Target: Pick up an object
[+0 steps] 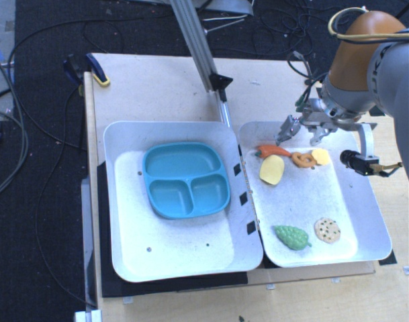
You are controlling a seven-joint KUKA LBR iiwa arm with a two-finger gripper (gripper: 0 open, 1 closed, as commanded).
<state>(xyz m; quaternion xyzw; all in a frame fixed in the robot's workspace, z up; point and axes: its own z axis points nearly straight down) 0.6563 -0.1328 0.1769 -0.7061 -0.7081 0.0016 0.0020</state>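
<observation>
My gripper point(301, 135) hangs open over the far end of the right bin point(365, 227), its two fingers spread apart with nothing between them. Just below it lie an orange carrot point(272, 151), a brown pretzel-like piece point(302, 159) and a small yellow piece point(321, 157). A pale yellow potato-shaped piece point(272, 170) sits a little nearer. At the bin's near end rest a green leafy piece point(291, 237) and a chocolate-chip cookie point(327, 230).
The left bin point(123, 247) holds a blue three-compartment plate point(187, 180). A slanted metal pole point(194, 35) ends at a black clamp near the bins' far junction. A black part point(358, 161) of the arm hangs over the right bin's right rim.
</observation>
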